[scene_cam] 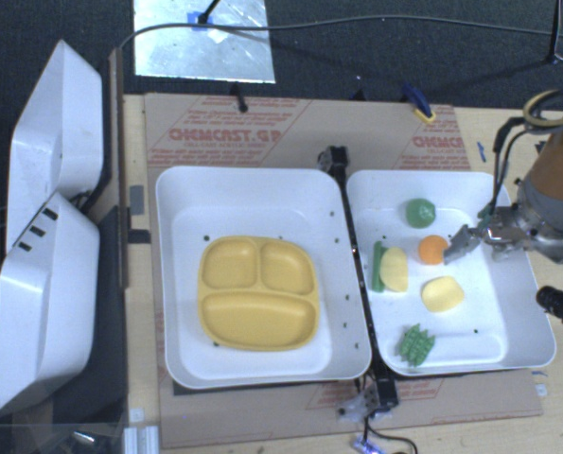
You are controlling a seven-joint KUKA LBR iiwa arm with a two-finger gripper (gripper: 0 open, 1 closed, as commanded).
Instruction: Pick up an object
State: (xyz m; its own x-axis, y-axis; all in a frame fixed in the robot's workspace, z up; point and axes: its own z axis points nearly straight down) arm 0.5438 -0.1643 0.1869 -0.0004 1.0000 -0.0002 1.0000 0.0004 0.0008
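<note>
The right bin holds several small toy foods. An orange ball lies near the bin's middle, with a green round piece just behind it. A pale yellow piece with a green strip lies to its left. A yellow lemon-like piece sits nearer the front, and a green leafy piece lies at the front edge. My gripper reaches in from the right, low over the bin, its tip just right of the orange ball. Nothing shows held in it.
The left bin carries a yellow divided plate. A black clamp sits between the bins at the back. The arm's grey body and cables stand over the right bin's right rim.
</note>
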